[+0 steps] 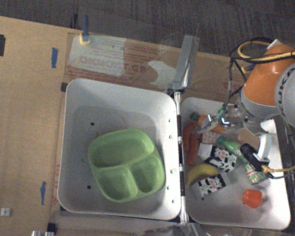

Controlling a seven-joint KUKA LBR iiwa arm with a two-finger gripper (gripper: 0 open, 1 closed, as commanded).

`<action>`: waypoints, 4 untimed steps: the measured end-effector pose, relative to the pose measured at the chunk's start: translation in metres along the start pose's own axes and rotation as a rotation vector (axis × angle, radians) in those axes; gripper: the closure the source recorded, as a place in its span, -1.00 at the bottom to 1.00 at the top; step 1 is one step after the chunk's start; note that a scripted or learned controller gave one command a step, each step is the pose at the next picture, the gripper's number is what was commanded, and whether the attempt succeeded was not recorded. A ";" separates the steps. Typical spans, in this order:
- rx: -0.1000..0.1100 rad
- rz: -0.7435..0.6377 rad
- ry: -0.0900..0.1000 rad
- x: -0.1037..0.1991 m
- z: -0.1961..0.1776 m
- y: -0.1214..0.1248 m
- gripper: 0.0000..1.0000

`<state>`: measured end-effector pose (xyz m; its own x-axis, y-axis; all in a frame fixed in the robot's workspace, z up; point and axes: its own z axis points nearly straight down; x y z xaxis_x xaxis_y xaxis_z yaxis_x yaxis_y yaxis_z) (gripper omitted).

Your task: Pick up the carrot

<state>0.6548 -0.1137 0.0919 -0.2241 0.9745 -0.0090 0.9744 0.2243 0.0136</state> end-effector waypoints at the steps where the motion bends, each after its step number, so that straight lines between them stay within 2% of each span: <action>1: -0.006 -0.001 -0.004 -0.001 -0.012 0.002 1.00; 2: 0.008 0.104 0.005 -0.018 -0.116 0.011 1.00; 3: 0.015 0.194 0.007 -0.024 -0.111 -0.023 1.00; 4: 0.015 0.119 0.008 -0.020 -0.040 -0.006 1.00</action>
<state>0.6531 -0.1346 0.1319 -0.1064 0.9943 0.0002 0.9943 0.1064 -0.0013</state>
